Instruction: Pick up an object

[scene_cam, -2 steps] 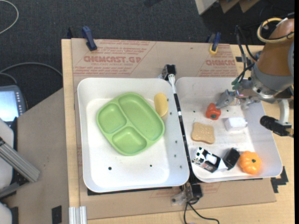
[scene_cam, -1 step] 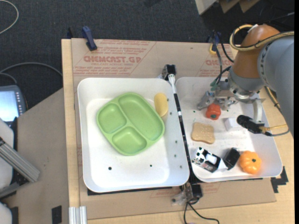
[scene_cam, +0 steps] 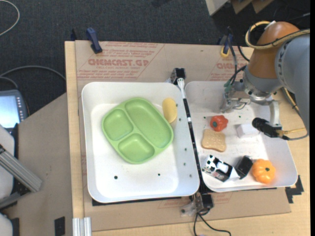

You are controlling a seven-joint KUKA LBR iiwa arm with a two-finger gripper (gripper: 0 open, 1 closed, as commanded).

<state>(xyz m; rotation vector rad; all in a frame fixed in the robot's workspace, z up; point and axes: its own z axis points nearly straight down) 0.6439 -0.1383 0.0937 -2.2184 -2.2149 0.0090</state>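
My gripper (scene_cam: 230,103) hangs over the back of the right bin (scene_cam: 288,154), beneath the grey arm with its orange band (scene_cam: 271,38). A red tomato (scene_cam: 219,123) lies just in front of it and slightly left, apart from it. Nearer the front lie a slice of toast (scene_cam: 213,141), a small pale cube (scene_cam: 241,130), a black-and-white toy (scene_cam: 216,167), a black piece (scene_cam: 243,166) and an orange pumpkin (scene_cam: 263,171). I see nothing held in the gripper.
The left bin (scene_cam: 93,146) holds a green divided plate (scene_cam: 138,130) with a yellow fruit (scene_cam: 170,110) at its right rim. A ridge (scene_cam: 189,132) separates the two bins. Cables and a black fitting (scene_cam: 266,127) hang from the arm over the right bin.
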